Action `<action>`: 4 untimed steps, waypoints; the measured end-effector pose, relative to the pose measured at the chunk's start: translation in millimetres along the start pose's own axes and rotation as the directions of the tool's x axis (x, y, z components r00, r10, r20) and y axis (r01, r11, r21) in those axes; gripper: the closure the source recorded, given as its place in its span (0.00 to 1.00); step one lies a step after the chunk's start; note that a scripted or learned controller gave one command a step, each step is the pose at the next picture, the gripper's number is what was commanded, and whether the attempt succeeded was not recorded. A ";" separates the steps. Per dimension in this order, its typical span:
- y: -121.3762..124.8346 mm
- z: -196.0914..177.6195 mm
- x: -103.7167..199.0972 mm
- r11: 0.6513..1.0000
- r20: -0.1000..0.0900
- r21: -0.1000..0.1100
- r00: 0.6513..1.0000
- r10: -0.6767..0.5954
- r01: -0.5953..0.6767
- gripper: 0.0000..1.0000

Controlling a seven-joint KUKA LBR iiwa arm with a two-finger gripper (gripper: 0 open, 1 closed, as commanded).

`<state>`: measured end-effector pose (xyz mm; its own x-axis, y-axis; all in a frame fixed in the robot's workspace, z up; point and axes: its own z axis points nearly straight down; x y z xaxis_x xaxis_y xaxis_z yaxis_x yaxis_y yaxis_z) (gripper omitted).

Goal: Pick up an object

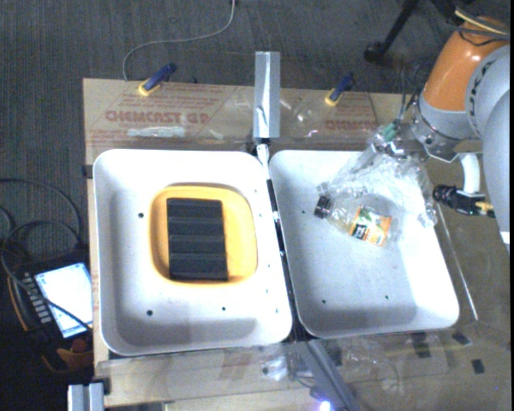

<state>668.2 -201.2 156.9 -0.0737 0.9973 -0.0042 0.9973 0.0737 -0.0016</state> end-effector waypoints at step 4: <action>-88.2 61.9 -5.3 0.993 -0.014 -0.018 0.993 0.115 -0.116 0.00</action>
<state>580.6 -213.2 95.2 0.0418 0.9991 0.0102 0.9990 -0.0420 0.0166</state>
